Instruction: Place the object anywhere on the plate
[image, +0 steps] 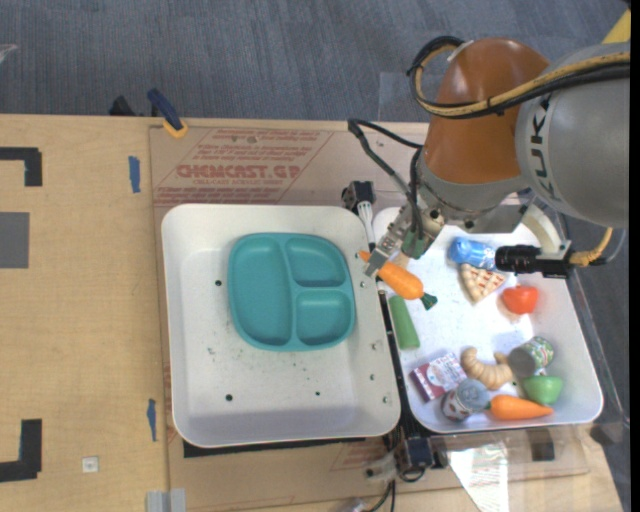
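Observation:
A teal plate (262, 300) with three compartments lies in the left white bin (200, 400). My gripper (385, 255) hangs over the divide between the two bins, just right of the plate's upper right corner. An orange toy carrot (402, 280) with a green tip sits slanted right under the fingers, its left end between them, so the gripper looks shut on it. The carrot is over the left edge of the right bin (580, 345), apart from the plate.
A green cucumber (403, 322) lies below the carrot. The right bin also holds a blue can (470, 250), a pizza slice (482, 283), a red tomato (520, 298), a croissant (485, 370), a green pepper (543, 388), a second carrot (518, 407) and a packet (435, 378).

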